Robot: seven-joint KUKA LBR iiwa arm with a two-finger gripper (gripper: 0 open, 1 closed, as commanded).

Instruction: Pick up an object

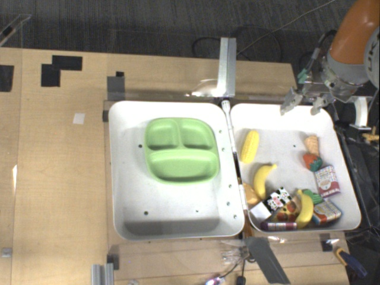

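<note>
My gripper (303,103) at upper right of frame, fingers spread, holding nothing, above right bin (279,132) rim. Toys crowd lower right; corn (250,145) lies apart, easiest pick.

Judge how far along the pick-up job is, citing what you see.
Done: nothing looks lifted yet; the corn cob and banana lie in the right bin. In hand: the gripper hovers open at that bin's far edge, holding nothing. Left: descend, close on an object, raise it.

arm (356,34) cropped at right edge
</note>
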